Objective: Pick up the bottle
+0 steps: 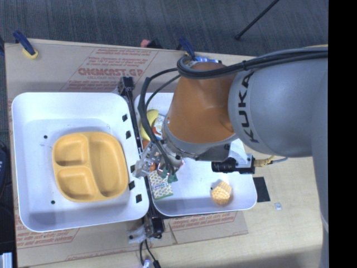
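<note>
Near the centre of the frame, just below the orange band (pixel 201 108) of my arm (pixel 279 105), I see the gripper (pixel 158 165) hanging low over the left edge of the right bin (pixel 189 208), close to the divide between the two bins. Its state I cannot tell from this angle; the wrist hides too much. Directly under and beside it lies a cluster of small items: a flat patterned packet (pixel 160 187) with green and white print, and something orange and silvery touching the tool that I cannot identify. I cannot pick out the bottle with certainty; a yellow rounded object (pixel 151 118) peeks out at the upper left of the arm's band, partly hidden, and it may be part of it. Lower right in the same bin sits a small yellow corn-cob toy (pixel 221 192), well apart from the gripper. Across the divide, the left bin (pixel 33 108) holds a yellow three-compartment tray (pixel 89 165), lying flat in its middle. Both bins rest on printed cardboard (pixel 109 68) over the bench (pixel 290 228).
</note>
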Available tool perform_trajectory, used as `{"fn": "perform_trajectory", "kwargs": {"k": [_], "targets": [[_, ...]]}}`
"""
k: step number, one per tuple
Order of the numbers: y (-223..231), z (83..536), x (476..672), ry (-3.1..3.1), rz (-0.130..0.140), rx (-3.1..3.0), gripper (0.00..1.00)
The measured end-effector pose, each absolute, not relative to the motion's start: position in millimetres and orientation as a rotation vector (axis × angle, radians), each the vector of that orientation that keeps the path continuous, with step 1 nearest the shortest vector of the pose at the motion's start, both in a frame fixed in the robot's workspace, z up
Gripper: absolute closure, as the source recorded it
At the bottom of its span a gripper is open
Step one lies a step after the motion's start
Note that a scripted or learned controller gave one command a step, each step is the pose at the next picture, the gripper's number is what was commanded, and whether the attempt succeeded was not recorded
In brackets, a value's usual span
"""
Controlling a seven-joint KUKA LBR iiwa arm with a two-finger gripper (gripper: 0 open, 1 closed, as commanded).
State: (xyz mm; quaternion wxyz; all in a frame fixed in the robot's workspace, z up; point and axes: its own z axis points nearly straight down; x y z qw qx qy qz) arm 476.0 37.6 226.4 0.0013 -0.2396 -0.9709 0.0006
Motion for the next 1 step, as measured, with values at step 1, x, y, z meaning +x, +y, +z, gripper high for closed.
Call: {"fn": "perform_trajectory", "kwargs": {"k": [1], "targets": [[109.2, 250.8, 476.1, -3.028, 0.001, -0.832, 1.0]]}}
